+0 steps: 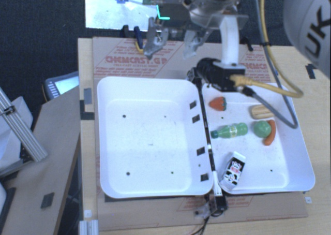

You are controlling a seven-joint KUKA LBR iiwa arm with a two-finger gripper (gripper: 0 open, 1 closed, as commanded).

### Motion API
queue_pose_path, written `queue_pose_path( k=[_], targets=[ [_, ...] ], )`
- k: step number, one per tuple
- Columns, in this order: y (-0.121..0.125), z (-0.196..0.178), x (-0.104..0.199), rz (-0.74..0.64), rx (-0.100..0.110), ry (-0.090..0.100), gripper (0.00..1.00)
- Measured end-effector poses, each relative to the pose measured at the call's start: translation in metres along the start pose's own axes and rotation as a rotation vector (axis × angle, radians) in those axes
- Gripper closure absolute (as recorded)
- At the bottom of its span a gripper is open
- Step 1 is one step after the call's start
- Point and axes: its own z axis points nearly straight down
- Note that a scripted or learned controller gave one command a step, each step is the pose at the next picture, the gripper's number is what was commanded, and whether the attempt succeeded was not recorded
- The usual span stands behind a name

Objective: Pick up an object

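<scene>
End effector [172, 45] spread beyond left bin [150, 135].

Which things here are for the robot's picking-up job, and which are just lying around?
For the job: the robot's hand; red toy with green top; green plastic bottle; black-and-white small carton; tan block; orange carrot-shaped toy.
Just lying about: brown printed cardboard sheet; silver metal rail.

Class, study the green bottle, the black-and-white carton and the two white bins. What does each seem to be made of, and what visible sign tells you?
The green bottle is probably moulded plastic, glossy, with pale highlights along its side. The black-and-white carton looks like printed card or plastic with a matt face; which one is unclear. The white bins are likely smooth plastic, given their rounded moulded rims and soft sheen.
</scene>
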Motion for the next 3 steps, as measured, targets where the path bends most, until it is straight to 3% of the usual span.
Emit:
queue_pose_path(
  k=[1,2,3],
  targets=[
    [0.0,-0.011,0.0,-0.004,-0.003,0.001,1.0],
    [0.0,-0.011,0.0,-0.005,-0.002,0.001,0.0],
    [0.001,-0.023,0.0,-0.008,-0.005,0.003,1.0]
  ],
)
